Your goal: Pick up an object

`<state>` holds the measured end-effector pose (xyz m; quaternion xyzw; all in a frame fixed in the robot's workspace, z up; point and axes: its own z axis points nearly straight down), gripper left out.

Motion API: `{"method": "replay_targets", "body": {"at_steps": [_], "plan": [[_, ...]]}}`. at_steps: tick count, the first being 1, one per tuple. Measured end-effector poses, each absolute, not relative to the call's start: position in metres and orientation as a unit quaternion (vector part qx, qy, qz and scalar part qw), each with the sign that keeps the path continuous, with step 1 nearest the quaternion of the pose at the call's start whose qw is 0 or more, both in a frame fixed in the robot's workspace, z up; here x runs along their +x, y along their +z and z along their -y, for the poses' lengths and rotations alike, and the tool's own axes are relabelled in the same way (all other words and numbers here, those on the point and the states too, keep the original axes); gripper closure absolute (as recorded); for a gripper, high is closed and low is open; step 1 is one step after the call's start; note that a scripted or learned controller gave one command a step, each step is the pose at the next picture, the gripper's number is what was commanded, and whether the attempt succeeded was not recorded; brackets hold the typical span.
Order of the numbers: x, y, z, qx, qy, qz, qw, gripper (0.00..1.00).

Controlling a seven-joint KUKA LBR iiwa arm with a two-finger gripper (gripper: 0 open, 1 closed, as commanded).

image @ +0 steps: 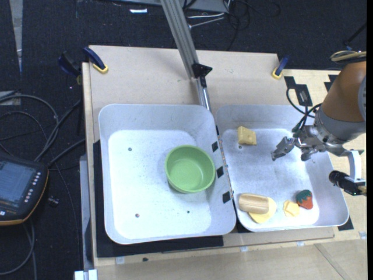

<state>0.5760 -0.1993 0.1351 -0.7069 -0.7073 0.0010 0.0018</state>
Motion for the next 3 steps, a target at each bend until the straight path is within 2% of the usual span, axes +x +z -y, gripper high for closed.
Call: {"method": "replay_targets", "body": {"at_steps": [1, 2, 3], "plan": [[0.575, 0.093, 0.199, -0.707, 0.0008, 0.707, 0.001, 0.0], [0.576, 0.105, 0.199, -0.707, 0.0001, 0.707, 0.0, 1.0], [0.58, 0.167, 0.203, -0.707, -0.0012, 0.707, -0.002, 1.0]]}}
